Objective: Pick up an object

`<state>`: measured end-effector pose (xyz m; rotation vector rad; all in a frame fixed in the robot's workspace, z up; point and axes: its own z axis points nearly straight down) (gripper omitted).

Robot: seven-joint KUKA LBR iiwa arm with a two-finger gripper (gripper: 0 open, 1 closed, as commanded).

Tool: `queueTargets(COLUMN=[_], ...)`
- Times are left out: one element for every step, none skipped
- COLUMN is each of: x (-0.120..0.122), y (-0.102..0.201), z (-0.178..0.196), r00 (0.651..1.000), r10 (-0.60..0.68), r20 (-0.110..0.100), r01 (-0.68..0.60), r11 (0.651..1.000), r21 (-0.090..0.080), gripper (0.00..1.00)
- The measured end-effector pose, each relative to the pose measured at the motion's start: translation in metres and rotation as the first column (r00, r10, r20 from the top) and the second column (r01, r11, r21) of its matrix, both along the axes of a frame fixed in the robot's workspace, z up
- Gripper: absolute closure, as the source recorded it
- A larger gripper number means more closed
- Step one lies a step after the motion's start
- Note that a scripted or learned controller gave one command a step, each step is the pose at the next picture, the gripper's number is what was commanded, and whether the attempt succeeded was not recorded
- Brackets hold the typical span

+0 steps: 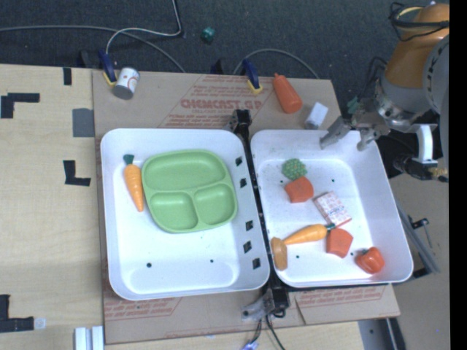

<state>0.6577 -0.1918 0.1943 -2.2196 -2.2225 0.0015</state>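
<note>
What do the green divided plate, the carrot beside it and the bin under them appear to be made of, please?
Green divided plate: probably moulded plastic, matte, in one even colour with soft rounded compartment rims.
Carrot: likely a plastic or rubber toy, uniformly orange with a small green cap; too small to tell which.
Left bin: seemingly thin white plastic, smooth and slightly glossy, with rounded corners.

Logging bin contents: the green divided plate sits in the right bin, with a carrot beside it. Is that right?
Not quite. The camera view shows the green divided plate in the left bin, with the carrot beside it there.
</note>
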Motion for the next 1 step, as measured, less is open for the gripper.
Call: queueTargets(x=[-0.0346], y=[0.0411], z=[-0.1077], r00=[1.0], r10=[0.001], r20=[0.003], r01=[-0.001], r11=[1.0], r21=[0.0], gripper=[0.0])
